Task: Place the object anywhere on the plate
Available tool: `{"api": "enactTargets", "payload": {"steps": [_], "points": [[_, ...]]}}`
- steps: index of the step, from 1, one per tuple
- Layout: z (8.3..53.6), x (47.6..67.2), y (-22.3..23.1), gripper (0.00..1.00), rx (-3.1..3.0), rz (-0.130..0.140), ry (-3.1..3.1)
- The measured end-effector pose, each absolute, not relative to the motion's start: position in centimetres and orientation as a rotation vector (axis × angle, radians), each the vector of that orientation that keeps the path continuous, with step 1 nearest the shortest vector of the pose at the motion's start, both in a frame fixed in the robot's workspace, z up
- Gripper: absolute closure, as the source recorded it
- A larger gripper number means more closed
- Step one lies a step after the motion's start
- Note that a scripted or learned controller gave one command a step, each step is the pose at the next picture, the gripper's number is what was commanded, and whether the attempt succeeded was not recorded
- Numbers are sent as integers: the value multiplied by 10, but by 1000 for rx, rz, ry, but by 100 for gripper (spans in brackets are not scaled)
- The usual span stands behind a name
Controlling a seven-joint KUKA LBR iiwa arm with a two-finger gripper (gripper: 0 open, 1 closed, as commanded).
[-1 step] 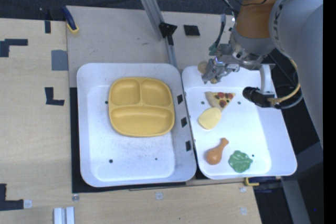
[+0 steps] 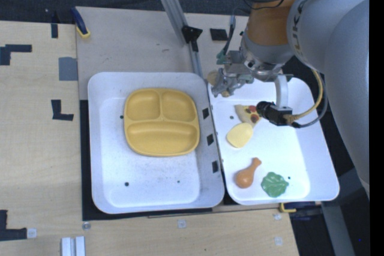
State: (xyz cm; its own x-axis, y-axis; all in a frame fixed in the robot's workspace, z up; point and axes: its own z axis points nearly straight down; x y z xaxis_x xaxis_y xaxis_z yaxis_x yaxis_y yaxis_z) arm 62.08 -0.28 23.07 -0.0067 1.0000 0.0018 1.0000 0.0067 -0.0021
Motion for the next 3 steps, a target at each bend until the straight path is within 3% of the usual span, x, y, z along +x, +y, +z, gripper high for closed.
{"api": "enactTargets", "payload": {"steps": [1, 3], "points": [[230, 625, 54, 100, -2212, 0, -2228], [219, 609, 152, 100, -2213, 5, -2226]]}}
